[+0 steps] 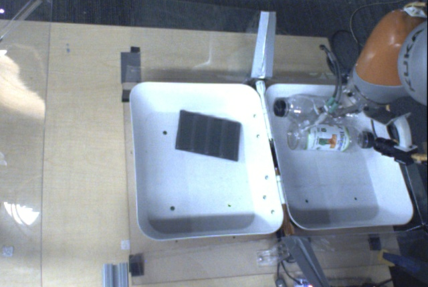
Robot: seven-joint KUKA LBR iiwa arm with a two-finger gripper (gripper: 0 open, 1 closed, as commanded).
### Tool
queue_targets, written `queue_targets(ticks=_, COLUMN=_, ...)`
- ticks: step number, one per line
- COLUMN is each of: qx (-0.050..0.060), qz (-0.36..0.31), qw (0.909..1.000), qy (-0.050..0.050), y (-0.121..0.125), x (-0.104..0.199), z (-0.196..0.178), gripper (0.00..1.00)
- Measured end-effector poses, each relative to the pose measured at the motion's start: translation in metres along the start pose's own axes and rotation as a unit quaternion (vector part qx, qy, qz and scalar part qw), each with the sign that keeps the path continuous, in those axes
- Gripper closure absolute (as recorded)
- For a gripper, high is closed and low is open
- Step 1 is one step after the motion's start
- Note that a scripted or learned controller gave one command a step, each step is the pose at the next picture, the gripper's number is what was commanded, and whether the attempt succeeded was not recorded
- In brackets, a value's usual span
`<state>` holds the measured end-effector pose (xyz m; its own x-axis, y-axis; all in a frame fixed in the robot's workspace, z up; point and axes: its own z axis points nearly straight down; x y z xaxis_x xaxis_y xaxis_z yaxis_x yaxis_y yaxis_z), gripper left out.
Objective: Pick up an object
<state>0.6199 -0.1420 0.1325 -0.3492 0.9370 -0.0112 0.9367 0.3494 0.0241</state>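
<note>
A dark grey ribbed rectangular pad (208, 135) lies flat in the left bin (154, 212). In the right bin (348, 205), two clear plastic bottles lie on their sides near the far wall. One has a black cap (280, 107) pointing left. The other bottle (326, 140) carries a white, green and orange label, and its dark cap points right. My gripper (340, 105) reaches in from the right, low over the far end of the right bin, right at the upper bottle (301, 108) and just above the labelled one. The orange-banded wrist hides the view behind it.
A metal divider post (263, 45) stands at the back between the bins. Black cables (334, 55) hang near the arm. A white and black fitting (399, 135) sticks out over the right bin's right rim. Light wooden bench surrounds both bins.
</note>
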Motion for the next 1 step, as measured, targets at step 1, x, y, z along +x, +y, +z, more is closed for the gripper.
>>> queue_targets(ticks=1, qx=-0.001, qz=-0.022, qw=0.9998, qy=-0.002, y=0.0012, x=0.0001, z=-0.0001, gripper=0.00)
